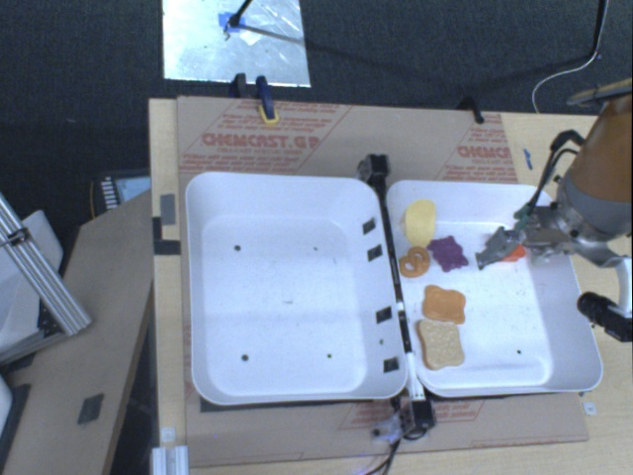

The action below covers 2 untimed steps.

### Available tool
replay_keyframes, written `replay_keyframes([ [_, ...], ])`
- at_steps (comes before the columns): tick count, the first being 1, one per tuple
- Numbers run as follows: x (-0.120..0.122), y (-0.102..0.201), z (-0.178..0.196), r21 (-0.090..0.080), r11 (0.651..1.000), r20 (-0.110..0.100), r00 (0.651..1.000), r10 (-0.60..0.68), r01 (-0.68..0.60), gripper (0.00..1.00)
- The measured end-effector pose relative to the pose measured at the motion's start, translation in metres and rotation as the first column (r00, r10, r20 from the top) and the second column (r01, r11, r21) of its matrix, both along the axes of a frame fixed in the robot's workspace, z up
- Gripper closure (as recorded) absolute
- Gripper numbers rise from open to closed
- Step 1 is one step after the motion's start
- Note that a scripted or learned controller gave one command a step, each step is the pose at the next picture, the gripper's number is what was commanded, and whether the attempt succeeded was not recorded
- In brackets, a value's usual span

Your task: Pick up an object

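— Starting at the near edge of the desk (pixel 119 295), what sits closest?

— In the right bin (pixel 564 359), nearest the front, a pale slice of toy bread (pixel 441 344) lies flat by the divider. Just behind it, almost touching, is an orange-brown toast piece (pixel 444 305).

— And further back?

— A small ring-shaped pretzel or doughnut (pixel 415 261), with a purple toy (pixel 449 253) just beside it on the right. Behind those, a yellow rounded piece (pixel 420 222) leans toward the back wall of the bin.

— Where are the jaws (pixel 492 252)?

— They hang low over the middle of the right bin, reaching in from the right, tips pointing left toward the purple toy but apart from it. A small orange-red object (pixel 512 253) shows right under the metal, touching or nearly touching it.

— Clenched on it, or released?

— I cannot tell; the grey parts blur together, and whether the orange-red object sits between the tips is unclear.

— The left bin (pixel 287 295)?

— White floor with a few dark dots.

— Beyond the bins?

— Cardboard with red lettering (pixel 262 139), then a shiny foil sheet (pixel 235 28) on the dark floor.
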State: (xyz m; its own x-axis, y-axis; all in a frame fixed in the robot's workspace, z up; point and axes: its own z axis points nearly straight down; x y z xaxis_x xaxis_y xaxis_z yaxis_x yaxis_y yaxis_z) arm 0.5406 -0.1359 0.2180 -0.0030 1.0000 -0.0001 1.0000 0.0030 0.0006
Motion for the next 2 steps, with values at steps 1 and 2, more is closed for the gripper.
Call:
replay_keyframes([
  [1,0.0731,0.1091,0.0277,0.001,1.000,0.009,1.000,0.010,-0.010,0.00],
  [2,0.0704,0.1031,0.0367,0.001,1.000,0.005,1.000,0.003,-0.003,1.00],
])
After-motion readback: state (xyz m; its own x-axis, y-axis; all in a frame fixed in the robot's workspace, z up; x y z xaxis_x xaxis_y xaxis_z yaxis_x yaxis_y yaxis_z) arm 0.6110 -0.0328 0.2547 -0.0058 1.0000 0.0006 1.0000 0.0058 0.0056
